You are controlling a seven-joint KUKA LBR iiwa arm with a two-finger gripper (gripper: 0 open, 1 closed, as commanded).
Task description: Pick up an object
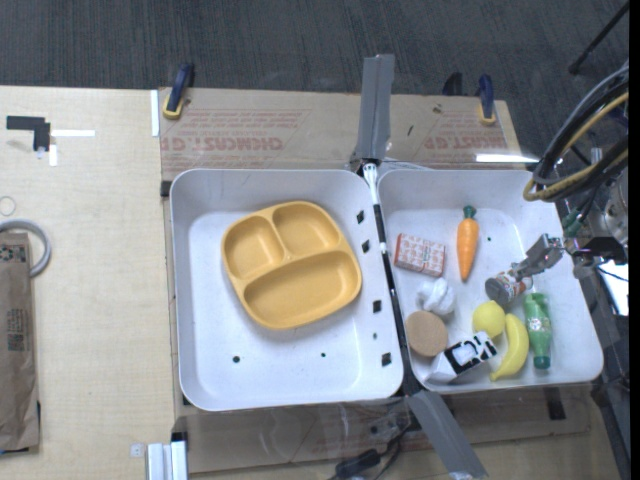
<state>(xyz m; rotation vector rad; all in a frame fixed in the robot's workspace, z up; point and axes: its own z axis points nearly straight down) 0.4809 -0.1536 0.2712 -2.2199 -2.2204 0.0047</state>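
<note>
White plastic walls crowd the near corner of the right bin (560,373), where a black-and-white block (470,352), one banana (513,346), one green bottle (538,330), one lemon (488,317) and one tan disc (428,333) lie packed together. Just beyond them the gripper (522,273) sits low over a small grey-and-red object (503,288); whether it is clenched I cannot tell. A clean pick, I judge, means closing squarely on that piece and lifting straight, clear of the bottle. Farther back lie one white lump (435,295), one carton (419,255) and one carrot (467,242); the left bin (200,368) carries one yellow plate (291,263).
</note>
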